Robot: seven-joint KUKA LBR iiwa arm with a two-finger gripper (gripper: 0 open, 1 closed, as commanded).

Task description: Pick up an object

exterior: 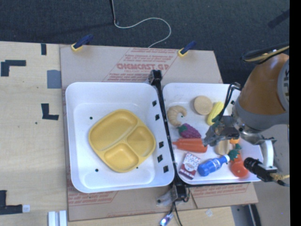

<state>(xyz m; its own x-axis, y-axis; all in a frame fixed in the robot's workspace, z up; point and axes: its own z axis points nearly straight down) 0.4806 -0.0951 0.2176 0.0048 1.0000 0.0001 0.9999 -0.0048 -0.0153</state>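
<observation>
left bin (pixel 75 126) holds a yellow divided tray (pixel 121 139), lying flat near the middle, well apart from the work. black divider strip (pixel 162 126) runs between the two bins. right bin (pixel 181 91) is the crowded one: croissant (pixel 176 113) near the divider, purple grapes (pixel 189 131) just below it, orange carrot (pixel 190 146) lying crosswise under the grapes, a red-and-white packet (pixel 188 165) at the front edge, blue bottle (pixel 210 165) beside it on its side. further right a round tan biscuit (pixel 202 104) and a yellow banana (pixel 216 112) toward the back. claw (pixel 217 136) hangs low over the right-centre of this bin, dark fingers angled toward the carrot's tip; whether they are spread or pressed together, cannot tell, and nothing is plainly seen between them. a pale object (pixel 222 147) sits directly under it, with a red piece (pixel 239 167) at the front right corner. judgement: the step in hand is the descent onto a pick; the pale object or carrot end look the likeliest targets. to do it well, come straight down, straddle one item only, close on its narrow axis. trouble: items are packed touching or near, so a finger may land on a neighbour or nudge the bottle; bin wall on the right limits room.
</observation>
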